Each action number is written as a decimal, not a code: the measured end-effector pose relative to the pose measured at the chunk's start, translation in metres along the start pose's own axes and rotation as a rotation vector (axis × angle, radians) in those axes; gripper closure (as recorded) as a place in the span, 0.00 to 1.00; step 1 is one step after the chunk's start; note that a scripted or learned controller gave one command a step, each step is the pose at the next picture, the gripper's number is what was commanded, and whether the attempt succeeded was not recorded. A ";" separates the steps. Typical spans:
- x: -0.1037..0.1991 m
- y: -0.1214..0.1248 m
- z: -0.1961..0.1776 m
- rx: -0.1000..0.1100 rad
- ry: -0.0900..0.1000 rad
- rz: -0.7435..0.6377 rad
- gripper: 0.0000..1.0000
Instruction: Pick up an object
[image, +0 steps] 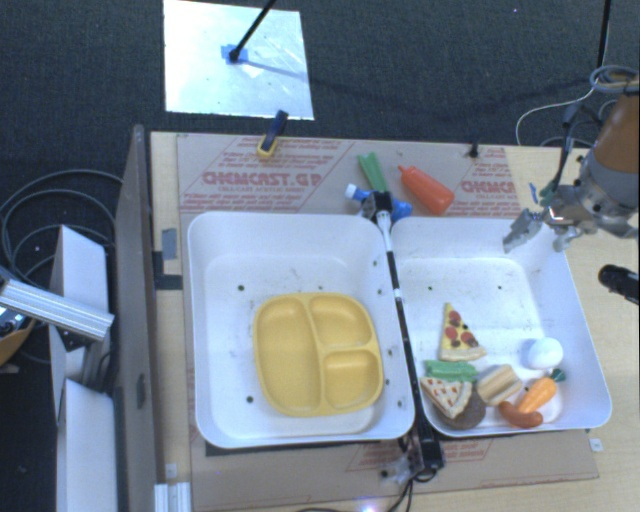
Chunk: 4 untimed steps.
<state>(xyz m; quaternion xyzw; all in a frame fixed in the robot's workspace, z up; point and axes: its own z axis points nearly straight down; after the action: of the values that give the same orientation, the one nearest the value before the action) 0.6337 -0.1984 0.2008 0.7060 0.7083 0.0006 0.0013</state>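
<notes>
While the grey arm's two-finger gripper (541, 226) hangs with fingers spread and nothing between them over the far right rim of the right shallow white bin (500, 275), the toys lie clustered at that bin's near right. Largest first: the left bin's yellow three-compartment plastic plate (318, 353), probably light, stiff, slick and too broad; the flat pizza-slice toy (460, 335), lying apart, best pinched across its edges; the orange carrot toy (538, 394); the small white egg-like ball (545, 352), likely to roll.

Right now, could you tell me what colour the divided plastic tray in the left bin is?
The divided plastic tray is pale yellow, seen clearly in the camera view.
</notes>
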 end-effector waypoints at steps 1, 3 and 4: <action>0.090 0.012 -0.008 -0.001 0.004 -0.010 0.00; 0.099 -0.078 0.119 0.004 0.002 0.004 0.00; 0.099 -0.074 0.103 -0.007 0.000 0.001 1.00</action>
<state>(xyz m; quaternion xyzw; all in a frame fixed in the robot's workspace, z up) 0.5593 -0.1002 0.0976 0.7064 0.7078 0.0029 0.0036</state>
